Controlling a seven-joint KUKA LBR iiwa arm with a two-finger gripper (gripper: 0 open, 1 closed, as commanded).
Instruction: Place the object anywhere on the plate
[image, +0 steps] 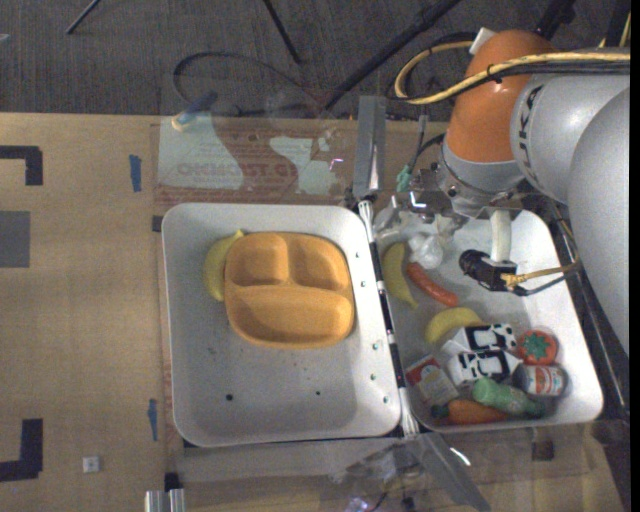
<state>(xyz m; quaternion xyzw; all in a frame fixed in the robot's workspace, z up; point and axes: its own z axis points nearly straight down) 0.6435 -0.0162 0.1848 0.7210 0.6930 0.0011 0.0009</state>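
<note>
An orange divided plate (290, 288) lies in the upper middle of the left bin (200, 400). A yellow banana (214, 266) peeks out from under the plate's left edge. My gripper (426, 240) hangs over the upper left corner of the right bin (580, 340), below the orange wrist band. Right under it lie a yellow banana (398, 274) against the bin's left wall and a red-orange carrot-like piece (433, 285). A pale object beneath the gripper is hard to make out. Nothing visibly sits between the fingers.
The right bin's lower half holds another banana (451, 322), a black-and-white carton (480, 350), a tomato (536, 346), a can (540, 380), a green bottle (505, 396) and a carrot (470, 411). A black cable end (485, 268) dangles beside the gripper.
</note>
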